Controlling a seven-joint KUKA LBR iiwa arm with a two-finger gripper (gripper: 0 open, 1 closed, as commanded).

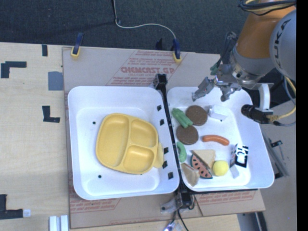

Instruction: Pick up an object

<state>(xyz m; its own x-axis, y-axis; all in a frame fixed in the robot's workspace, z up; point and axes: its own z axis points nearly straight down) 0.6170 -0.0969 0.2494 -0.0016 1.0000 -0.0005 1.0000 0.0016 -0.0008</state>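
Camera view: claw (211, 92) spread wide, holding nothing, above right bin (254, 139); cardboard (144, 67) printed "CHEMCAST GP".

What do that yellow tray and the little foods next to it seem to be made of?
The yellow tray looks like moulded plastic: one even colour, soft sheen, rounded compartments. The watermelon slice, sausage and yellow ball seem to be toy plastic or rubber, flat-coloured and smooth; the view leaves that open.
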